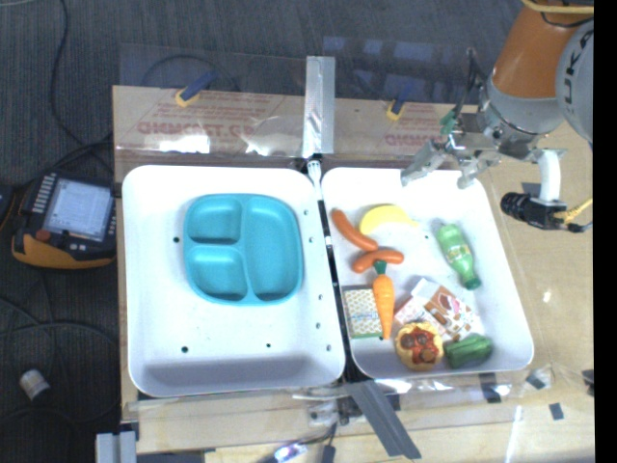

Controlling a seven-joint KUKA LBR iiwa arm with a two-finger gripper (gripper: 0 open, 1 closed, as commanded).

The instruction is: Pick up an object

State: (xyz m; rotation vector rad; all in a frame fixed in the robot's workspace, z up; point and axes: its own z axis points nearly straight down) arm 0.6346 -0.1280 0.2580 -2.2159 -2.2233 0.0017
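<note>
The right bin [501,258] holds several toy foods: a yellow banana [384,219], two orange sausages [347,227] [376,259], a carrot [384,300], a green bottle [456,253], a small pizza [417,344], a green pepper [469,351], a checkered packet [361,313] and a printed box [439,309]. My gripper [445,167] hangs above the bin's far rim, well behind the food. Its fingers [421,169] are spread apart and open, with nothing between them.
The left bin [154,307] carries a blue divided plate [241,247]. A metal strip [319,104] stands behind the bins' shared wall. A handheld pendant [67,220] lies on the floor at left. The arm's orange band [535,51] is at the upper right.
</note>
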